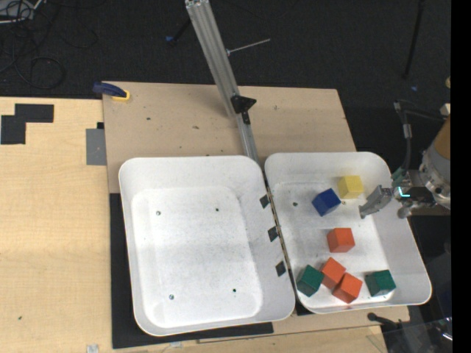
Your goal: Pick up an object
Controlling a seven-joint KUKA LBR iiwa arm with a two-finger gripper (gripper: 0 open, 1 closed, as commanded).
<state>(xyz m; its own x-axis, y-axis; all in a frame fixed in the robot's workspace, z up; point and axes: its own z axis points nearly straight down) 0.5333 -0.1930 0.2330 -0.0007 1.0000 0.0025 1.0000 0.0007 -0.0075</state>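
Wooden bench carries two white bins; the right bin (383, 169) holds several small cubes. Gripper (388, 201) sits at that bin's right rim, fingers spread, gripping nothing. Nearest candidates: yellow cube (351, 186) and blue cube (325, 201), just beside each other. Judged light, rigid, flat-sided; grip across opposite faces, squarely, to avoid slipping.

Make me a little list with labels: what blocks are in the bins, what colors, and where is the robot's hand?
right bin: holds all the blocks
blocks: seven
yellow block: far end, beside blue block
red blocks: one mid-bin, two at near end
green blocks: two at near end
left bin: beside the right bin
gripper: over the right bin's right side, holding nothing
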